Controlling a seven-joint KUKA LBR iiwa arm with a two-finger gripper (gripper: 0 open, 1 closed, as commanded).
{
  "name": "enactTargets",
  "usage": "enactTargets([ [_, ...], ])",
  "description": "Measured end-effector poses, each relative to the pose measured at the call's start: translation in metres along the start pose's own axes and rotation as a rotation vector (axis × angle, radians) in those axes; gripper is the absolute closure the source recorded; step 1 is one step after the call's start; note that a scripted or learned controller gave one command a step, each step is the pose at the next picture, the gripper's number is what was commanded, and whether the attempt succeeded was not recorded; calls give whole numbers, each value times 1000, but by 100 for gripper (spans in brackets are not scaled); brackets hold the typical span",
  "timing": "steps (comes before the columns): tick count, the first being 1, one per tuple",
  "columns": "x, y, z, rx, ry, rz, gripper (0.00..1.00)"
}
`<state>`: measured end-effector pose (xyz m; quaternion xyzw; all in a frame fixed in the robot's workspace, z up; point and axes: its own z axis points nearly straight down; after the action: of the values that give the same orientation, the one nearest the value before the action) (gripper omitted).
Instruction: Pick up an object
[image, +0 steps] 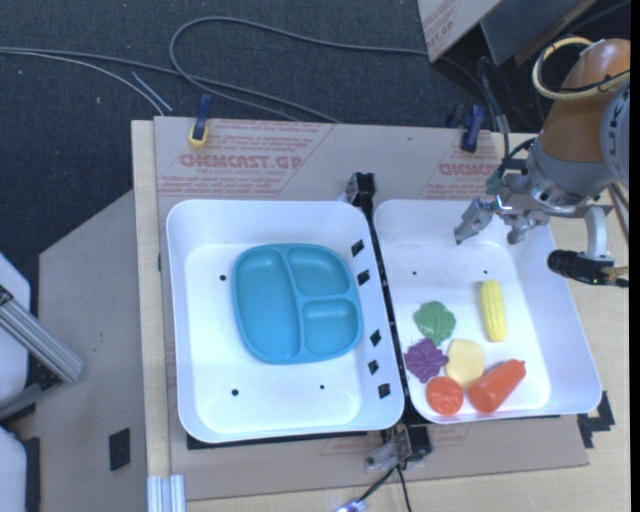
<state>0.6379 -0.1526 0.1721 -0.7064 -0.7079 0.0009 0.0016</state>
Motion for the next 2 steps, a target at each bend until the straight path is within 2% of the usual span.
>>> enactTargets([
  [1, 6, 2, 61, 1, 1, -1, 0],
  [2, 6, 2, 88, 0, 0, 0, 0],
])
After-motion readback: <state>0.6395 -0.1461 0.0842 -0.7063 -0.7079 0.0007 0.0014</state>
